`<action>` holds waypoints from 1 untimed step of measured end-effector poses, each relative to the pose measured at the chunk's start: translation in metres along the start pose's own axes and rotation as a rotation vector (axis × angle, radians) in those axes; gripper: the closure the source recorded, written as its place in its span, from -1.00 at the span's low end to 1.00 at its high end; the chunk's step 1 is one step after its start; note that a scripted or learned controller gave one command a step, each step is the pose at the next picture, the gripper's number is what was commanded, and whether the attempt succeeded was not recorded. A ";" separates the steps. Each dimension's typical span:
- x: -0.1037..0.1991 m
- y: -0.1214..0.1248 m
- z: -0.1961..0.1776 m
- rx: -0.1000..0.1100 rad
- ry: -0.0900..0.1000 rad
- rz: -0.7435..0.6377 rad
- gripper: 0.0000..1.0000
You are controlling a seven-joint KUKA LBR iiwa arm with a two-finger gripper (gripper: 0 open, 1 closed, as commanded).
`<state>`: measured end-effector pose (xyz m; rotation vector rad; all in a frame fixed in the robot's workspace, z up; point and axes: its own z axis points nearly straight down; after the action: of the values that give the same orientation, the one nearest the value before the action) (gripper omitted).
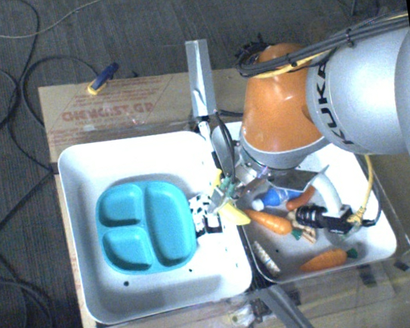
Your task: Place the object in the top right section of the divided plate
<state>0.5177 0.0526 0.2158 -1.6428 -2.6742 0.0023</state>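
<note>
A teal divided plate [147,223] lies in the left white bin [94,290], with two small sections on its left side and one long section on its right. My gripper [223,192] hangs over the wall between the two bins, just right of the plate. A small yellow object [236,214] sits right below the gripper, at the left edge of the right bin. I cannot tell whether it is held. A black-and-white object [202,215] lies against the plate's right edge. The arm's orange band [277,110] hides the upper part of the right bin.
The right bin [385,243] holds an orange carrot [272,223], a second carrot [323,260] near the front wall, a blue object [272,199], a small red-orange piece [302,198] and a ridged grey item [264,256]. Cardboard [109,112] lies behind the left bin.
</note>
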 end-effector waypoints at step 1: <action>0.010 -0.034 0.034 0.002 0.000 0.289 1.00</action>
<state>0.4830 0.0459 0.1823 -2.0098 -2.4092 0.0049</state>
